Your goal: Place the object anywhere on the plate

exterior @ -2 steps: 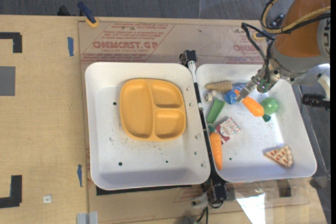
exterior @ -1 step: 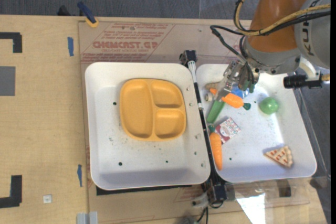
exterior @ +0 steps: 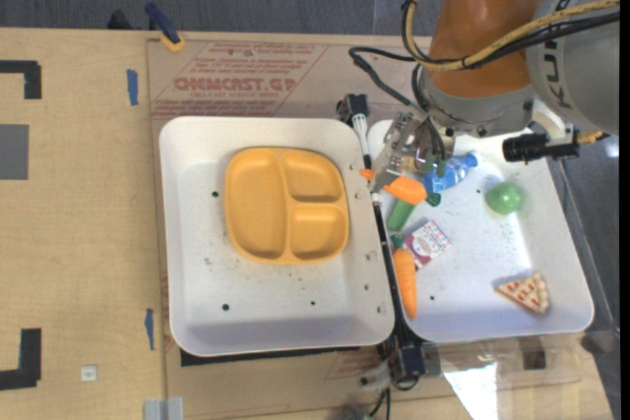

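while scanning from the left, first up is the left bin point(exterior: 187, 310) with the yellow plate point(exterior: 287, 204) sitting roughly in the middle, three compartments, nothing on it, so plenty of landing room wherever the drop ends up. moving right, over the seam between the bins, hangs the gripper point(exterior: 411, 174) at the left end of the right bin point(exterior: 566, 310), looks clamped together on a small orange piece point(exterior: 405, 191) that sits right at the fingertips, probably the object meant for the plate, lifted just clear of the clutter so nothing drags along. directly under and beside that: a green stick-shaped thing point(exterior: 400, 214), a blue crumpled item point(exterior: 451, 174) and a pink and white packet point(exterior: 426, 241), all bunched near the left wall. a bit lower, a carrot point(exterior: 406, 281) lying along that wall. further right, a green ball point(exterior: 504, 199) and a pizza slice toy point(exterior: 523, 291), well apart from the pile. judging by this, only a short hop leftward needed, then release over the plate.
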Motion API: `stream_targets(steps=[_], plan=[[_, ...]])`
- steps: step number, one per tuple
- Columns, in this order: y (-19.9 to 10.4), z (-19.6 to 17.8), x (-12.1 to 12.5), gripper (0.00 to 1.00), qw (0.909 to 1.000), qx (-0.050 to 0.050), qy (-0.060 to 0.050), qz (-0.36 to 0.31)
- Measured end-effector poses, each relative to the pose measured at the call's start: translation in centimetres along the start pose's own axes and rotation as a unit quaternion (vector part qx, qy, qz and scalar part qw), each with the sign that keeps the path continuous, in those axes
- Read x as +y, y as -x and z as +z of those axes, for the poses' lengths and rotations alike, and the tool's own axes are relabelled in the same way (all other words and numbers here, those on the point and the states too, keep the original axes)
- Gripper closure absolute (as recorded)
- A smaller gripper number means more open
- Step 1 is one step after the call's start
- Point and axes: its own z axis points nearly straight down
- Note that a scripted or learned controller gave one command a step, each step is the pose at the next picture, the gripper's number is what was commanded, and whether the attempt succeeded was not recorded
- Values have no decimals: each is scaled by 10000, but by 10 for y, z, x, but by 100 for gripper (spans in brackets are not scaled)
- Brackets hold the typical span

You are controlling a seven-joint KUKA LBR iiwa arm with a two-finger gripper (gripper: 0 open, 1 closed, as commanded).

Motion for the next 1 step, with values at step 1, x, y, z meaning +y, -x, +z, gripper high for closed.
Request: stream_targets(steps=[1], plan=[[-52,21,38,100,9996,50,-22,289]])
